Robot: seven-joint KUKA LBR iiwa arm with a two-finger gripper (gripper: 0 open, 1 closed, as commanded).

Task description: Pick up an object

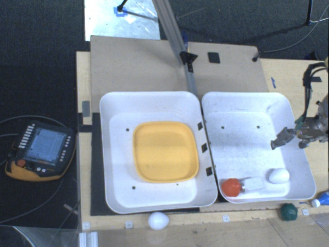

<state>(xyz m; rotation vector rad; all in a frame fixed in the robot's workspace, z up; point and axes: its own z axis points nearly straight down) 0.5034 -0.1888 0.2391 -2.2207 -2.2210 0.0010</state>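
The claw (288, 136) is hanging at the right rim of the right-hand bin (241, 112), reaching in from the right; whether it is standing wide or narrow I cannot tell, and nothing is showing in its grip.

Below the claw and slightly to its left, a white egg-shaped object (279, 176) is lying near the bin's front wall; further left along that wall a small pale block (252, 184) is resting just beside an orange-red ball (231, 187), which is sitting in the bin's front left corner.

Well to the claw's left, the left-hand bin (115, 138) is lying edge to edge with the right one, and a yellow square plate (166, 151) is sitting flat in its middle.

Both bins are resting on a brownish board (139, 60) that is covering a pale wooden bench (288, 71); a grey metal bar (172, 27) is slanting down across the board from above and left of the claw, ending near the seam between the bins.

Below the claw, on the bench's front strip, a dark green ball (289, 211) is lying outside the right bin, with a small blue-and-white item (320, 201) just to its right; far to the lower left, another white egg-shaped object (158, 221) is lying in front of the left bin.

Dark carpet (41, 50) is surrounding the bench; far left of the claw, a control pendant with an orange casing (40, 151) is lying on it, cables trailing away.
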